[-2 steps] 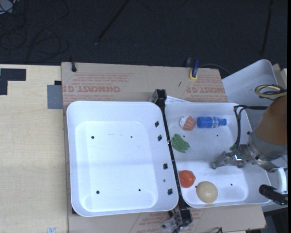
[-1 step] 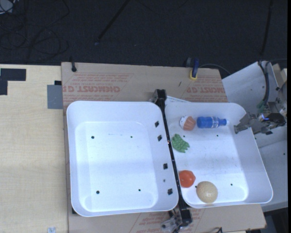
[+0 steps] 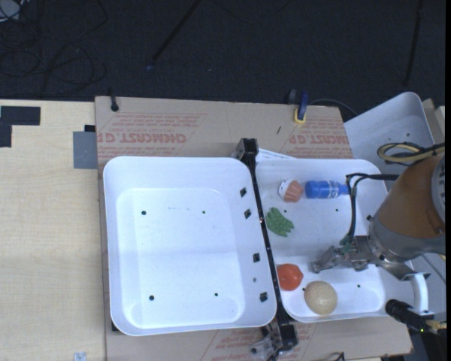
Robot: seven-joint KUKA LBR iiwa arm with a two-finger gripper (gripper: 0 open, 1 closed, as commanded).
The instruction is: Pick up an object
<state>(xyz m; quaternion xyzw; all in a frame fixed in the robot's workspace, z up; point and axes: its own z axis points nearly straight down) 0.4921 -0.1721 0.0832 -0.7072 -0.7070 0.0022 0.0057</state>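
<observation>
While I hang low over the right bin (image 3: 364, 295), my gripper (image 3: 325, 261) points leftward, and I cannot tell how it is set — nothing shows in its grasp. Closest are the red ball (image 3: 289, 277), just left and a touch nearer the front rim, and the beige ball (image 3: 321, 297), directly in front — both round, no long axis.

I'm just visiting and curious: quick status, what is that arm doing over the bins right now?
Gripper low in right bin, nothing seen between fingers. Red object and beige ball close beside it. Nothing blocking.
</observation>
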